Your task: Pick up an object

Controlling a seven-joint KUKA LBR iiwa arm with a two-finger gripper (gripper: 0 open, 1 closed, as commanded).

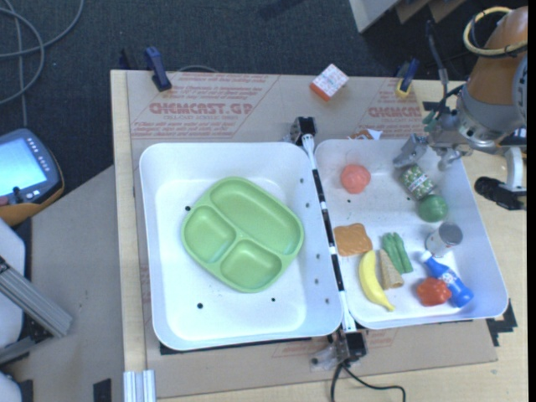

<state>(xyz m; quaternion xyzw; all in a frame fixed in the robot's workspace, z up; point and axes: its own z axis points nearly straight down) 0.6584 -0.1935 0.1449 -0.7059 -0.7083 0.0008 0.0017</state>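
Over the right bin's (494, 266) one o'clock corner, the gripper (423, 159) hangs above a clutter of small objects.

Its fingers spread slightly, nothing between them; a speckled jar-like item (414, 180) lies just beneath, a green ball (433, 208) at its five o'clock. A pink ball (355, 177) sits at ten o'clock; toast (352, 239), a banana (373, 280), green beans (397, 252), a red piece (432, 291) and a blue bottle (447, 279) crowd six o'clock. A green divided plate (243, 234) fills the left bin (163, 224).

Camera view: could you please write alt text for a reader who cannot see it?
A grey arm's pincer hangs over the right bin, beside a green ball among toy foods: banana, pink ball, toast. The left bin holds a green divided plate.
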